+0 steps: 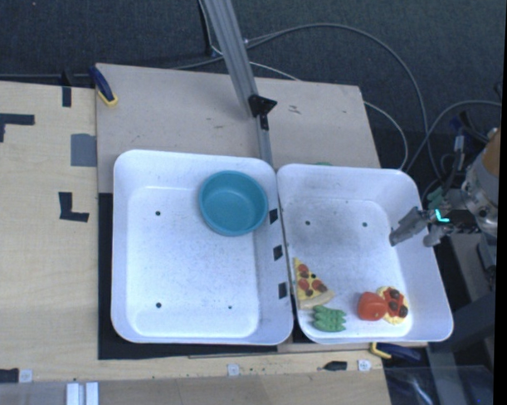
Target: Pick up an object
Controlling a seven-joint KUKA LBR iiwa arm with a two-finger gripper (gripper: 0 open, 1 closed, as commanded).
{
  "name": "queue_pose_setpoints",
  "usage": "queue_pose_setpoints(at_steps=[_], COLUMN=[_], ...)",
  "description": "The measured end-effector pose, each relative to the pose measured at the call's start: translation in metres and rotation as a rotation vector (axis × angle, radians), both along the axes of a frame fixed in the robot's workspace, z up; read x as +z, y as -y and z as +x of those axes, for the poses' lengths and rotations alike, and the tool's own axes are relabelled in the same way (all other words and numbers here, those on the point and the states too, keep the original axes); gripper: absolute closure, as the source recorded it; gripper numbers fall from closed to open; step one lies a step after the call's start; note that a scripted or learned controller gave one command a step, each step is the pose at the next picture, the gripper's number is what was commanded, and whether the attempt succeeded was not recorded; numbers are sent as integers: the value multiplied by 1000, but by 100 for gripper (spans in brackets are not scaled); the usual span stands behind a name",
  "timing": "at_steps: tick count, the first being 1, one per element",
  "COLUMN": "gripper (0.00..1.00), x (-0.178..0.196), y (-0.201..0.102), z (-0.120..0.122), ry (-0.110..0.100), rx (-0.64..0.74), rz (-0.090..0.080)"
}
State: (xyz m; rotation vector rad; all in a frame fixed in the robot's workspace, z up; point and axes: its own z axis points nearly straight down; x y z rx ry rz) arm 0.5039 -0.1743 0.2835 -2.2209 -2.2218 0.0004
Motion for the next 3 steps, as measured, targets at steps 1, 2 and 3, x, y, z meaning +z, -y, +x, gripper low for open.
queue_pose_setpoints(at_steps=[1, 2, 3], gripper=[0, 0, 0], x=[0, -60, -108], y=[0, 3, 12], z=[0, 5, 3], ry=[0, -5, -4], rx=[0, 0, 0], rz=[0, 1, 1])
